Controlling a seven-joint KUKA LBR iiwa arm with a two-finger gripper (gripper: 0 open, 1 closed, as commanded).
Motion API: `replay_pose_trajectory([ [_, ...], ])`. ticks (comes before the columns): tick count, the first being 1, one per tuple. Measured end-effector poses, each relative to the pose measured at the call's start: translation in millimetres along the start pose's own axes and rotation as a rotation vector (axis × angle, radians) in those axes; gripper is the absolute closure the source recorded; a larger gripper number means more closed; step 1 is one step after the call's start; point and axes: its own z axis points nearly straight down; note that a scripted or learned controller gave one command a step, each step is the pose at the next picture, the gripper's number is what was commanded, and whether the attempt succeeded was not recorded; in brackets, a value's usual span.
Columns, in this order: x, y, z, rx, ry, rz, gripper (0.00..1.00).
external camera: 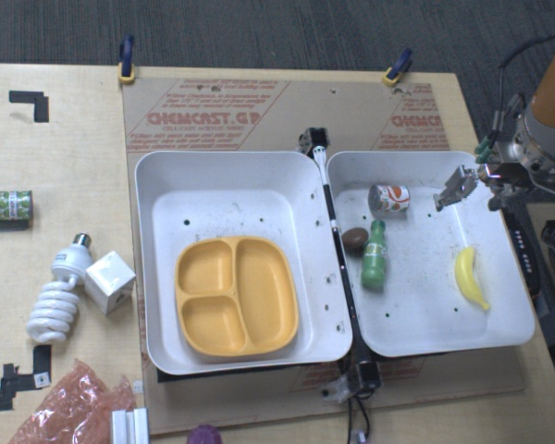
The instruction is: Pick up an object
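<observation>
Orange plate [238, 296] left bin; bottle [375, 256] beside kiwi [355, 240].

Claw [455, 191] above R bin [499, 326]

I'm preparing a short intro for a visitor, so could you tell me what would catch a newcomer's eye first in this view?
Probably the yellow divided plate, lying in the left bin. Next come the bright items in the right bin: a banana near its right side and a green bottle lying near its left wall. The gripper hangs above that bin's upper right part, apart from all of them.
</observation>
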Motion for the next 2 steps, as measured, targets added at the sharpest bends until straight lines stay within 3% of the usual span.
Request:
replay_pose_trajectory([
  [1, -42, -80, 147, 0.000, 0.001, 0.002, 0.00],
  [2, 2, -82, 176, -0.001, 0.001, 0.001, 0.00],
])
